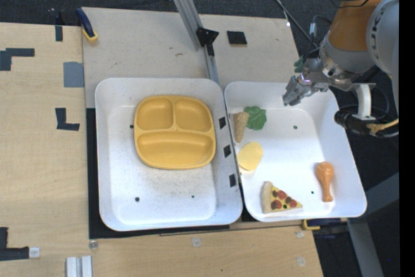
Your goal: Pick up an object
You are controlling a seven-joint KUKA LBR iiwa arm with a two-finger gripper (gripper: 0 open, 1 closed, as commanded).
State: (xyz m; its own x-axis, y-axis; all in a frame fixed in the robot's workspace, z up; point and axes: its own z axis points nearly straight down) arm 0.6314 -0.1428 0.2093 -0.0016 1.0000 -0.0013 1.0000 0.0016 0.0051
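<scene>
A: Objects for the pick sat in the right bin (337, 159), lower right of frame: broccoli (255, 117) w/ a cone (240, 125) touching it near the bin's left wall, a yellow disc (250, 156) just below, a pizza slice (279, 198) at the bottom, a drumstick (325, 180) toward the right edge.

B: And the gripper (293, 94)?

A: Over the bin's upper edge, right of centre in the frame, tilted down-left. Nothing was between the fingers. Spread or pressed together? Couldn't tell, too small and dark at that angle.

B: So which step?

A: Approach, I'd say. No object was touched yet. Broccoli was nearest, down-left of the tip, but apart from it.

B: What did the next move call for?

A: Prob. picking one target, then moving across and down over it w/ fingers wide enough to straddle it. Broccoli + cone touched, so a grab there risked catching both or nudging one away.

B: Materials?

A: Looked like toy food, smooth plastic. Broccoli lumpy and rounded; cone tapered, tan; disc flat, thin, hard to get under. Pizza a flat wedge w/ red dots. Drumstick orange, bulbous top, narrow shaft — easiest to pinch, I'd guess. Bins white, shallow, rounded corners.

B: Left bin (117, 139)?

A: Held a yellow tray (175, 133), three compartments, glossy.
</scene>
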